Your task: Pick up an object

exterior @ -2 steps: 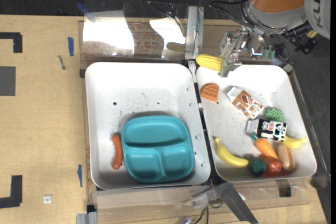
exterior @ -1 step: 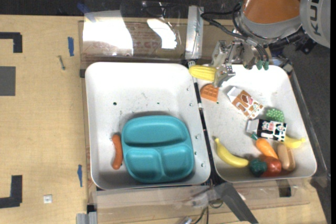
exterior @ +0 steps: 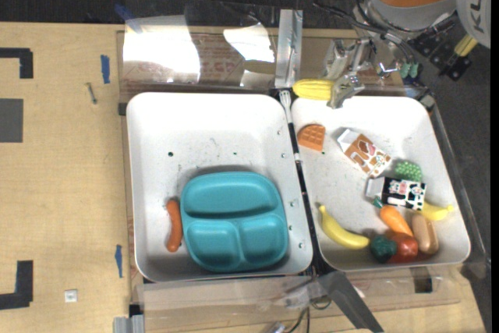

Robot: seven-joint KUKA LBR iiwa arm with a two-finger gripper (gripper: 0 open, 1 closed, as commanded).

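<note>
Gripper (exterior: 348, 83) over the far rim of the right bin (exterior: 448, 168), fingers apart, nothing between them. Yellow corn cob (exterior: 313, 90) just beside the fingertips, on that bin's far left corner. Waffle piece (exterior: 312, 137) nearer, inside the right bin, apart from the gripper. Banana (exterior: 341, 231) well apart, at the bin's near side.

end effector (exterior: 344, 92) above corn cob (exterior: 313, 90), two bins (exterior: 148, 121)
</note>
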